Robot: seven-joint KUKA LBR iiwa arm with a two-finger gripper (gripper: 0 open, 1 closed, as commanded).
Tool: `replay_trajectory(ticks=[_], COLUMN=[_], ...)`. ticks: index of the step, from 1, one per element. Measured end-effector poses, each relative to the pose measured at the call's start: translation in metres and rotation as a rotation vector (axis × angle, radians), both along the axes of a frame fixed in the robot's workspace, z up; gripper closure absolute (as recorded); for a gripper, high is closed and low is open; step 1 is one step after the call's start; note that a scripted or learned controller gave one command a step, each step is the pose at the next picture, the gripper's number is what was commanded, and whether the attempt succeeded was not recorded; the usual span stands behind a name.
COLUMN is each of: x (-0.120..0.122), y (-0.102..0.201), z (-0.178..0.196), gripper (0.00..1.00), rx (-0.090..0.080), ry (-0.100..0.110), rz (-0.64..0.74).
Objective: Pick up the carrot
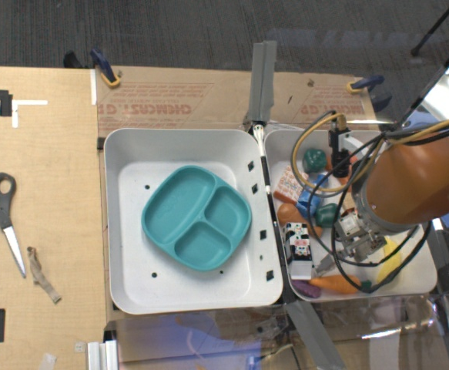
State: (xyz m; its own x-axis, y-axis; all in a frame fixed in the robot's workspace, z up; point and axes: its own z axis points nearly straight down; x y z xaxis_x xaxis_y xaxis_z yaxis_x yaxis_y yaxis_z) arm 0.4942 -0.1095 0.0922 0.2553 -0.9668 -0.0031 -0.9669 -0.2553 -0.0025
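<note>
In the right bin (432,277), the carrot (338,284) is lying along the near wall, toward six o'clock of that bin, its orange body pointing to a green tip at its right end and a purple piece (307,289) sitting just beside its left end. The end effector (344,251) is hanging just above the carrot, under the orange band of the arm (413,182) and a tangle of cables; whether it is wide or narrow I cannot tell, and nothing is showing between its tips. One black-and-white printed card (298,241) is resting at nine o'clock of the end effector, its print too small to read. One teal three-compartment plate (197,216) is sitting in the middle of the left bin (124,268). Mirrored red lettering is running across the cardboard sheet (170,108) at twelve o'clock, not legible enough to give. One pair of scissors (2,213) is lying on the table (47,168) at nine o'clock. Two blue clamps (105,66) are gripping the cardboard.
</note>
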Motion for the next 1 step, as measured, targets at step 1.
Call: replay_trajectory(ticks=[1], x=[-0.003], y=[-0.0758], z=[0.0016], gripper=[0.0], rx=[0.011], ry=[-0.004], rz=[-0.225])
